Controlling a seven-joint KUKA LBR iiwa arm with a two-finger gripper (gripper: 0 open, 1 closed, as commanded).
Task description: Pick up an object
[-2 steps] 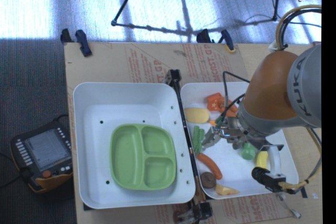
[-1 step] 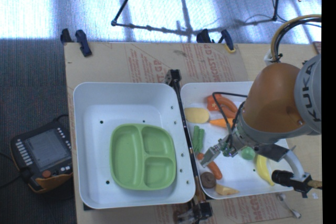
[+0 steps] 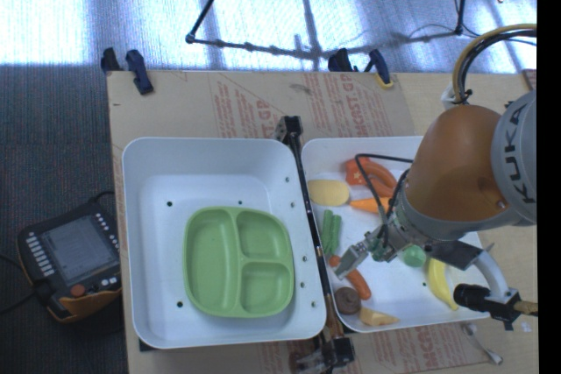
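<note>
Gripper (image 3: 358,257) hangs over the right bin (image 3: 405,321); whether it is open we cannot tell. Carrot (image 3: 357,283) lies at its six o'clock; we should centre there, then descend.

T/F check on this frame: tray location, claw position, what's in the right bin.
1. The green divided tray lies in the left bin. True.
2. The claw hangs over the left bin. False: it is over the right bin, near the green beans.
3. A yellow banana lies in the right bin. True.
4. The green tray carries toy food. False: its compartments hold nothing.
5. Orange carrots lie near the right bin's far side. True.
</note>
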